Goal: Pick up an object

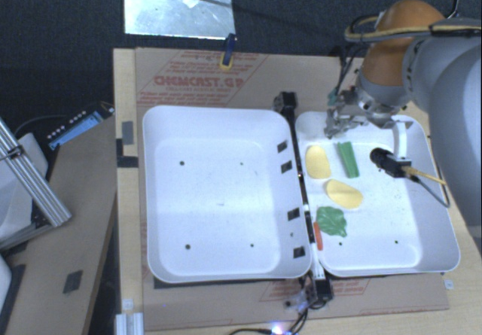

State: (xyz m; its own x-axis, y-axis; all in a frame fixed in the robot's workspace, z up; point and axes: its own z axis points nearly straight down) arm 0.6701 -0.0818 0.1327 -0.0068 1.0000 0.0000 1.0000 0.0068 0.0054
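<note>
- White, smooth plastic makes the shallow bin [403, 239] with rounded corners that holds all the pieces. I take the green stick [348, 159] in it as the landmark.
- Nothing is picked up yet, as far as I can judge: every piece lies flat on the bin floor and nothing hangs under the pincer [337, 124].
- The pincer is just above the stick in the view, near the bin's far rim, apart from every piece. Whether it is open or closed I cannot tell, because the wrist covers it.
- The stick is straight and narrow with a matt surface, and it is the piece nearest to the pincer, so it is probably the easiest target.
- Just left of the stick lies a pale yellow oval [318, 162], flat and smooth.
- Below the stick lies a second yellow slice [343, 193], also flat, with a more irregular edge.
- Further below is a dark green leaf [331, 221], ruffled and uneven, perhaps soft.
- Left of the leaf, at the bin's wall, is a small red bit [318, 236], too small to tell its shape.
- What is left: descent over one piece, closing on it, and the lift.
</note>
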